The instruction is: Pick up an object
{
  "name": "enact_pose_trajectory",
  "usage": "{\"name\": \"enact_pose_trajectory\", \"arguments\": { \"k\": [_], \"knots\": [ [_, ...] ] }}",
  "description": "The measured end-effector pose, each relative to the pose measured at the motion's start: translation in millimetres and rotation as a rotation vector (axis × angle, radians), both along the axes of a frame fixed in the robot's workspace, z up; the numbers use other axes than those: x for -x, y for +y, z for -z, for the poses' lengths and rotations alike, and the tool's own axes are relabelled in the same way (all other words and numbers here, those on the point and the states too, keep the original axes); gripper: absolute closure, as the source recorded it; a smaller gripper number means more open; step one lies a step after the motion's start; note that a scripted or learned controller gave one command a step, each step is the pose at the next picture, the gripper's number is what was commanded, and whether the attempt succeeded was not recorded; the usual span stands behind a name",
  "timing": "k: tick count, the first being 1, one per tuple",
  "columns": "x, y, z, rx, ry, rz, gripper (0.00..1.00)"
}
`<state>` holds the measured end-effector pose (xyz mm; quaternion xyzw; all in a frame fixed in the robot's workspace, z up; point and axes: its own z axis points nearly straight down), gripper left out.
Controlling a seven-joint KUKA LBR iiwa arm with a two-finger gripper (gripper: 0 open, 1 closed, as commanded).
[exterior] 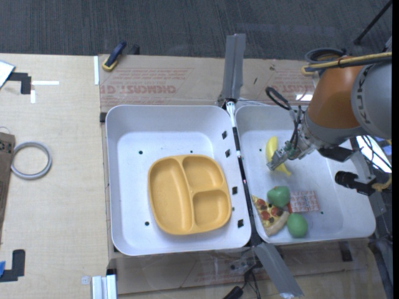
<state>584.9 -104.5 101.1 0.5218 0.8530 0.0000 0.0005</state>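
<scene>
Jaws: closed on the banana (272, 151)
Gripper (280, 161): low in the right bin (330, 223), at the banana's lower end
Nearby: green pepper (278, 196), pizza slice (269, 214), lime (297, 225)
Left bin (124, 185): holds yellow divided plate (189, 194)

Yellow tray (189, 194), seemingly yellow banana (273, 151)

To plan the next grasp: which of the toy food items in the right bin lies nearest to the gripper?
The yellow banana: it lies right at the gripper, while the two green pieces and the pizza slice lie lower in the right bin.
</scene>
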Motion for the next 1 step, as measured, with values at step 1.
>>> {"name": "enact_pose_trajectory", "arguments": {
  "k": [1],
  "knots": [
    [-74.5, 24.9, -91.5, 0.001, 0.0, 0.128, 1.0]
  ]
}}
